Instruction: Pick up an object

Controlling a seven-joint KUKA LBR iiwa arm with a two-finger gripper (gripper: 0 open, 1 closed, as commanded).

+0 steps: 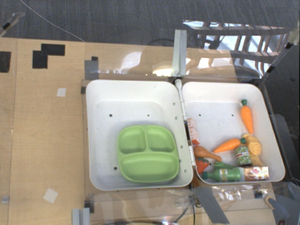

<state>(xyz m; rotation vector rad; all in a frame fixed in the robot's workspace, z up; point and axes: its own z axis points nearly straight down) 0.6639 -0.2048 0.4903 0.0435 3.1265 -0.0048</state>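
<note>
We are seeing a green bottle (pixel 228 174) lying nearest us along the right bin's (pixel 220 97) front wall, two carrots (pixel 247 117) sitting farther back. Left of that bin, a green plate (pixel 147 153) is resting. We cannot tell the pincer's state.

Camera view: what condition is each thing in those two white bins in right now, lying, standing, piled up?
Green plate: flat, right way up, alone in the left bin.
Upper carrot: lying apart from the rest, right bin.
Lower carrot: lying tilted, in the pile.
Green bottle: on its side at the front wall.
Corn: lying in the pile.
</note>
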